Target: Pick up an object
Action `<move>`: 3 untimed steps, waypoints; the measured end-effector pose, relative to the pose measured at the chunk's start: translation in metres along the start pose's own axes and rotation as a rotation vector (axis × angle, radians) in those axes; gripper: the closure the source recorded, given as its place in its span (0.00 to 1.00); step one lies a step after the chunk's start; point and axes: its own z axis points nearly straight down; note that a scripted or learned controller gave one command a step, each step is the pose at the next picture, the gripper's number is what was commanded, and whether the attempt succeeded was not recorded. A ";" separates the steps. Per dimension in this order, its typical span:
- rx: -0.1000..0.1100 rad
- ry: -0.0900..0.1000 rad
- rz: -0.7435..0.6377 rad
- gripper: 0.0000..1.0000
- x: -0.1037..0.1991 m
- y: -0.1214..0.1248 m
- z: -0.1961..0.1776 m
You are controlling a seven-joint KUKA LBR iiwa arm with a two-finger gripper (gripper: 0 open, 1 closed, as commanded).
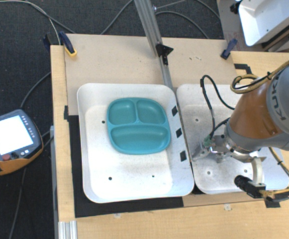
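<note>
Your gripper [209, 147] sits low over the right bin [204, 180], near its left wall; the arm [261, 118] hides much of it, so you cannot tell how it stands. The only object you have, a teal divided plate [137, 125], lies flat in the upper middle of the left bin [134, 183], well apart from the gripper, across the two touching bin walls. Bare white floor surrounds the plate, broadest toward the near rim. A black cable [211, 101] loops over the right bin.
</note>
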 end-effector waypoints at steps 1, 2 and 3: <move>-0.009 -0.006 0.003 1.00 -0.002 0.002 -0.013; -0.005 -0.003 0.000 1.00 -0.007 -0.003 -0.073; -0.005 -0.003 -0.002 1.00 -0.003 -0.005 -0.136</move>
